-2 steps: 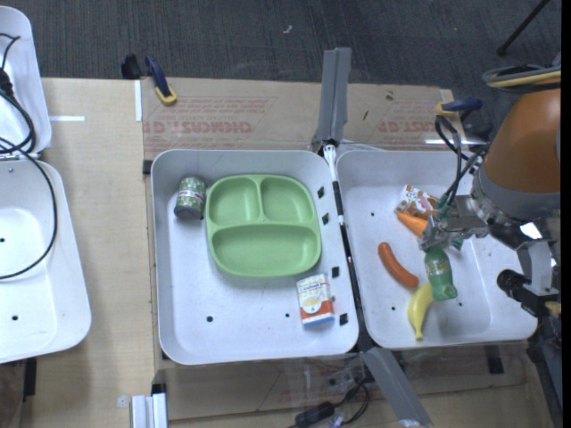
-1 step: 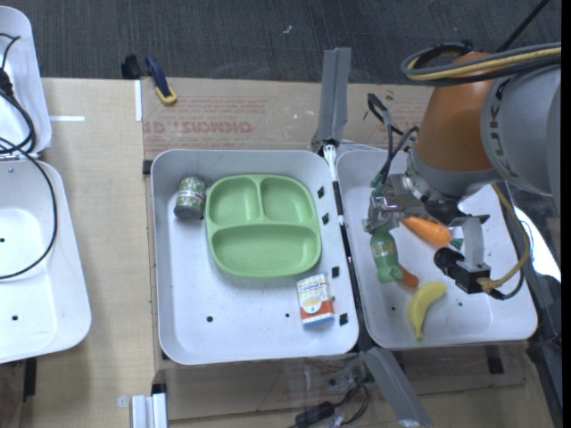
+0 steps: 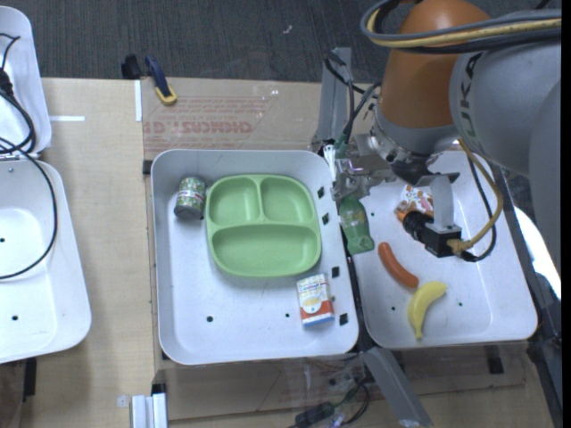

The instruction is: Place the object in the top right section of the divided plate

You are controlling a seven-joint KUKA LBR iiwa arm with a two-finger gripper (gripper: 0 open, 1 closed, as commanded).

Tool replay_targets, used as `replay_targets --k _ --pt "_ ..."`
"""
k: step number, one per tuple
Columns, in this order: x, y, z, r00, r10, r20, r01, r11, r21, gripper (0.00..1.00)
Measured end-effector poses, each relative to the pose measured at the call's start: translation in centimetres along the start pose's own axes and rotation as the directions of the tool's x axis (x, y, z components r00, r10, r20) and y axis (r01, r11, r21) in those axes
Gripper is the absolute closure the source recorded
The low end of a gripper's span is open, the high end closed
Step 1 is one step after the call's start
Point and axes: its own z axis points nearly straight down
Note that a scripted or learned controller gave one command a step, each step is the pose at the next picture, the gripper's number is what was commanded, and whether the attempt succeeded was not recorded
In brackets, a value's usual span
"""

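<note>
The fingers (image 3: 346, 185) hang above a green bottle (image 3: 355, 225) beside the plate (image 3: 263, 224); their spread cannot be told.

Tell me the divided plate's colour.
Light green, plain; the plate shows best in the camera view.

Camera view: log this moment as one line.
gripper above green bottle at bins' divide | divided plate in left bin | hotdog, banana in right bin

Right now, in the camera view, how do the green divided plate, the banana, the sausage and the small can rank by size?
1. Green divided plate, by far the largest.
2. Banana.
3. Sausage, a bit smaller than the banana.
4. Small can, close to the sausage, so that ranking is unsure.
</note>
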Motion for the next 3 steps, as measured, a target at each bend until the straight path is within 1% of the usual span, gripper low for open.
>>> replay_targets --k 1,2,3 --pt "-0.2 -0.6 2.1 0.999 0.042 0.001 -0.042 0.999 0.003 1.0" --pt "4.7 5.7 3.4 0.999 -0.044 0.001 0.044 0.999 0.0 1.0" --pt "9.0 4.7 6.5 0.961 -0.277 0.0 0.277 0.961 0.001 1.0"
